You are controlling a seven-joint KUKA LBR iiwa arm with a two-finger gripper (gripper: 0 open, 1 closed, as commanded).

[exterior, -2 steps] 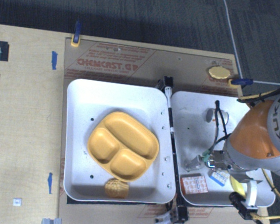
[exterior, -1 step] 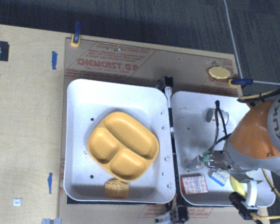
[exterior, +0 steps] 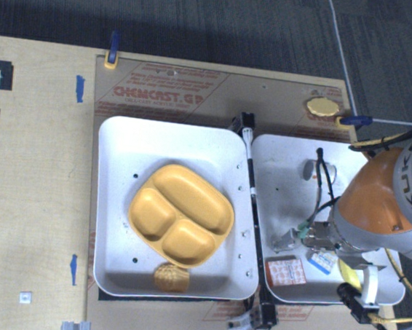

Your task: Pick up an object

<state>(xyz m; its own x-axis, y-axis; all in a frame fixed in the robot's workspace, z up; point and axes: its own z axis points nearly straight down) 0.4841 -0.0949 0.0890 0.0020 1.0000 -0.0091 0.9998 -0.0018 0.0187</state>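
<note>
My gripper (exterior: pixel 299 238) is low in the right bin (exterior: pixel 282 169), under the grey and orange arm (exterior: pixel 378 201) that covers much of that bin. Just below it lies a red and white packet (exterior: pixel 285 271). A small blue and white item (exterior: pixel 320 262) and a yellow item (exterior: pixel 348 272) sit beside it, partly under the arm. A small grey object (exterior: pixel 310 169) rests near the bin's far wall. In the left bin (exterior: pixel 119 151) there is a large yellow divided tray (exterior: pixel 180 213) with a small brown ball (exterior: pixel 172 276) at its near edge.
The bins sit on a cardboard sheet (exterior: pixel 162 90) on the wooden bench. A yellow disc (exterior: pixel 322 107) lies on the cardboard behind the right bin. Black cables (exterior: pixel 325 182) run along the arm. A black bar (exterior: pixel 249 172) divides the bins.
</note>
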